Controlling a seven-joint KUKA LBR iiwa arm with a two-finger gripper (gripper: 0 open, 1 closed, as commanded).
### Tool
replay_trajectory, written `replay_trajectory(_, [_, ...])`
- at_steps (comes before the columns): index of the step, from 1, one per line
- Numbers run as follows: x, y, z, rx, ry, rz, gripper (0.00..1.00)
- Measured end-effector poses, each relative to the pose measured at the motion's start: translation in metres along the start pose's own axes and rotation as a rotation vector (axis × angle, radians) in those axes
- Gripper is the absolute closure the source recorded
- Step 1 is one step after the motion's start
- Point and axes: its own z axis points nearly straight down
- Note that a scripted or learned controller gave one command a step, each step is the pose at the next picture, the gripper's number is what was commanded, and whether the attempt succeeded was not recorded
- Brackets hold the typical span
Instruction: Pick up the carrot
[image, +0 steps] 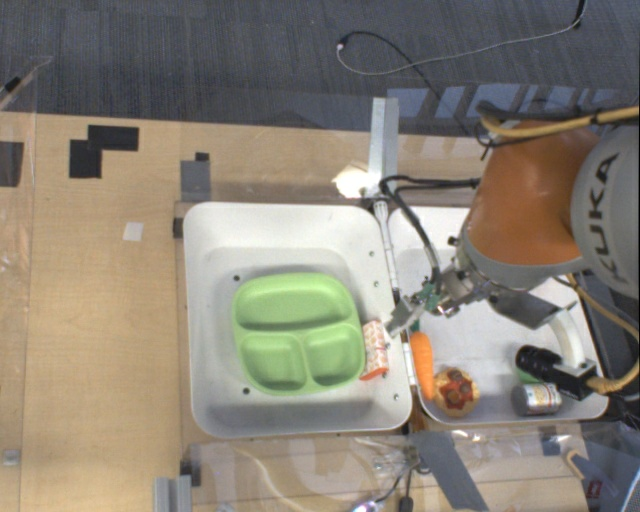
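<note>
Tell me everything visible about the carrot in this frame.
The carrot is a smooth, plain orange piece, long and slim, plastic-looking, with no greens I can make out. It lies flat in the right bin, lengthwise along that bin's left wall, its upper end just below the gripper. A round reddish item sits beside its lower end; whether they touch is unclear.

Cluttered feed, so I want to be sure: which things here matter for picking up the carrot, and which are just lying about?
For the job:
carrot
end effector, close to the carrot

Lying about:
green plate
red-and-white packet
round red food
can
</note>
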Motion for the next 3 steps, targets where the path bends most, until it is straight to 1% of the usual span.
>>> replay_trajectory(1, [-0.06,-0.029,0.066,0.0,0.0,-0.165,0.0])
replay_trajectory(2, [-0.037,-0.018,0.072,-0.001,0.0,-0.047,0.0])
replay_trajectory(3, [-0.037,-0.016,0.061,-0.007,-0.002,-0.049,1.0])
